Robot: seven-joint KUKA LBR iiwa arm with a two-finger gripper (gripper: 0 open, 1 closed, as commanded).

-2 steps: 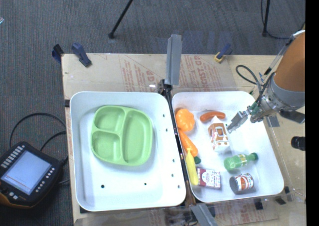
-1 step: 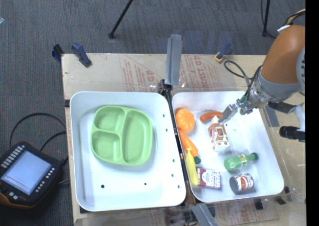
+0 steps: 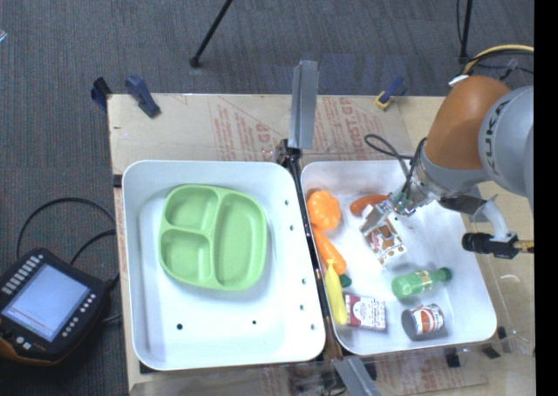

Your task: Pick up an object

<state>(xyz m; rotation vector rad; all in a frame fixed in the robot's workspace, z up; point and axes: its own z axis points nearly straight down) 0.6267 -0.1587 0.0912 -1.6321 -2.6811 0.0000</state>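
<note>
On the floor at the far left we see a teach pendant (image 3: 45, 307) with a pale screen, its cable looping behind it. Next comes the left bin (image 3: 139, 298), which holds a green divided plate (image 3: 214, 236) with three compartments, lying flat toward the bin's far half. Two blue clamps (image 3: 141, 94) sit on the bench's far left corner, and a grey upright post (image 3: 304, 111) rises at the far end of the seam between the bins.

In the right bin (image 3: 475, 294), along its left wall, we find an orange pepper-like toy (image 3: 323, 208), then a carrot (image 3: 330, 251) running nearward from it, then a yellow corn-like piece (image 3: 335, 294) nearer still. A small red carton (image 3: 366, 312) lies just right of the yellow piece at the near edge. An orange-red oblong (image 3: 367, 203) rests toward the far side of the bin. A small printed packet (image 3: 384, 238) sits tilted in the middle, with the gripper (image 3: 395, 211) down at its far end, touching or nearly so; we cannot tell whether the claw is released or clenched, nor whether it grasps the packet. A green bottle (image 3: 420, 282) lies on its side near the packet, and a red can (image 3: 425, 321) lies just nearer than the bottle. The arm (image 3: 466, 137) comes in from the right.
</note>
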